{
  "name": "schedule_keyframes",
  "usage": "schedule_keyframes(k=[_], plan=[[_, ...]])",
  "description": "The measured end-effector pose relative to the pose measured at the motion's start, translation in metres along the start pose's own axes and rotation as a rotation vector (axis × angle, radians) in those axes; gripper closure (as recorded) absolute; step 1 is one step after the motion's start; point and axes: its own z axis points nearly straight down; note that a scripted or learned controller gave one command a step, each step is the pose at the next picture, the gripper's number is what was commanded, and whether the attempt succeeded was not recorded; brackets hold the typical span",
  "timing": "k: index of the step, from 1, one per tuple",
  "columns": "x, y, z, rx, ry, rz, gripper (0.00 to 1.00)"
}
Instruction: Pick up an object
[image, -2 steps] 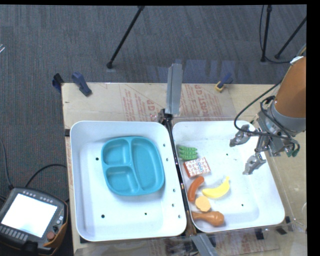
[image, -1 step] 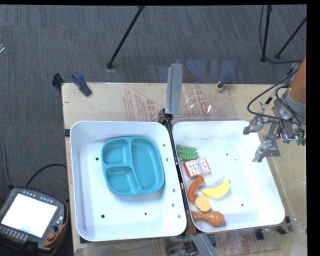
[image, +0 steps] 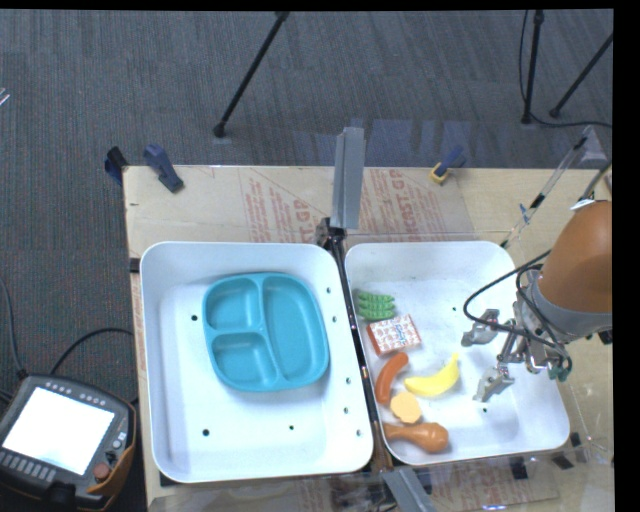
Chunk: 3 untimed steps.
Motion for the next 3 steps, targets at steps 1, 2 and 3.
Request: schedule_keyframes(k=[1, 2, 3], plan=[[-0.006, 0.002, -0.017, 0.003, -0.016, -0.007, 1.00], [0.038, -0.007, 0.011, 0.004, -0.010, -0.334, 1.00], [0.051, -0.010, 0.010, 0.004, -0.012, -0.223, 1.00]])
